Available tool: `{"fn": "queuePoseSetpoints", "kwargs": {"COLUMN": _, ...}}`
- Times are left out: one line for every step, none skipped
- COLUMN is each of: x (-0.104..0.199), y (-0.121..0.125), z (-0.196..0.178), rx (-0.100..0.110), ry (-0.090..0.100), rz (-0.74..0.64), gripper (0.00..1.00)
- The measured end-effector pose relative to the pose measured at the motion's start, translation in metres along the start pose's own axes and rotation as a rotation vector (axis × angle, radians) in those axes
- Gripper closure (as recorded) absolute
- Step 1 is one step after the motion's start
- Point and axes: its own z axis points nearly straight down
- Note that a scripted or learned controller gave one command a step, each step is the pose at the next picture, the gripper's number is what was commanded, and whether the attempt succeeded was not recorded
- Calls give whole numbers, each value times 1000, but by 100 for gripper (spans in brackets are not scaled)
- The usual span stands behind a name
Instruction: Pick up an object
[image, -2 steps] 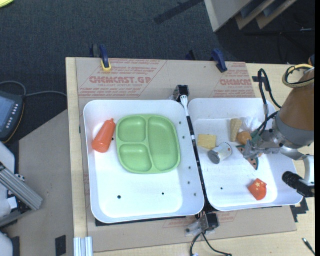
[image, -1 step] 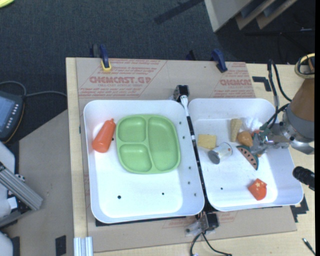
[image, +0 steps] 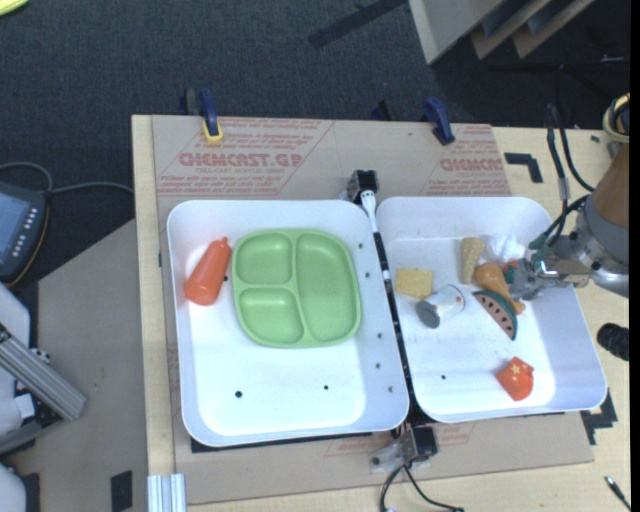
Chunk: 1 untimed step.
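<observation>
While the pincer (image: 527, 270) hangs low over the upper right part of the right bin (image: 570, 385), you are in the reach-and-grasp step of the pick. You cannot tell from this view whether it is spread or pressed together, and nothing can be seen gripped in it, so treat the pick as not yet made.

The pincer sits just beside a tight cluster: a brown bread-like piece (image: 493, 276), a watermelon slice (image: 499, 312) directly below that, a white crumpled item (image: 505, 247) just above, and a tan block (image: 471, 258) to the cluster's left. These are the nearest candidates for the pick, and they touch or nearly touch one another.

In judgement, the next move calls for a clean closure on one item of the cluster without dragging its neighbours, followed by a straight lift clear of the bin wall. Confirm that an item rises with the pincer before counting the step done.

Further out in the same bin lie a yellow wedge (image: 414, 282), a small cup with a grey end (image: 439, 306) tipped on its side, and a red piece (image: 516, 379) alone near the lower right corner, well apart from the rest.

Count for the right bin: seven loose items, one of each kind.

Count for the left bin (image: 200, 400): one green divided plate (image: 297, 287) with three compartments, and one orange bottle (image: 207, 271) lying just beside its left edge.

Bins: two.
</observation>
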Motion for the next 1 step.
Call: {"fn": "queuePoseSetpoints", "kwargs": {"x": 46, "y": -7, "z": -7, "rx": 7, "ry": 5, "rz": -4, "gripper": 100}}
